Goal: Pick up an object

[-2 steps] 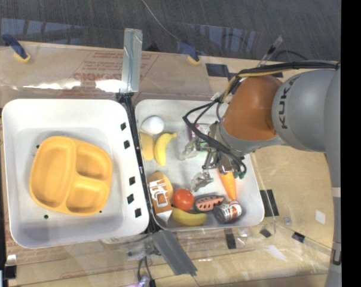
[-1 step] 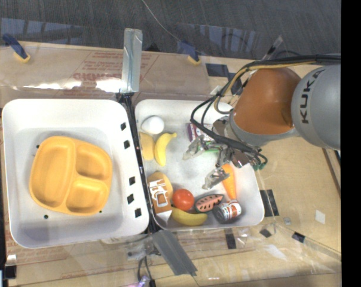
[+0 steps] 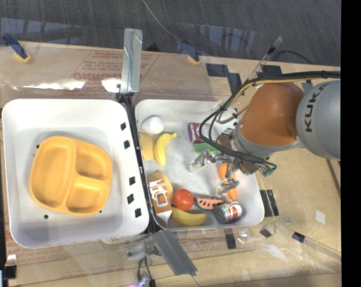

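Gripper [image 3: 225, 169] hung low in the right bin [image 3: 168, 109], finger state indeterminable; a clean pick required centring over the carrot [image 3: 223, 171], clear of the can [image 3: 229, 211].

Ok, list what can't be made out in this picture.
- Hand: the arm's orange band and cables overhang it; open or shut, and whether it holds anything, cannot be told.
- Orange item below the hand: partly covered, identity unclear.
- Purple packet: its right side is behind cables.
- Can: label too small to read.
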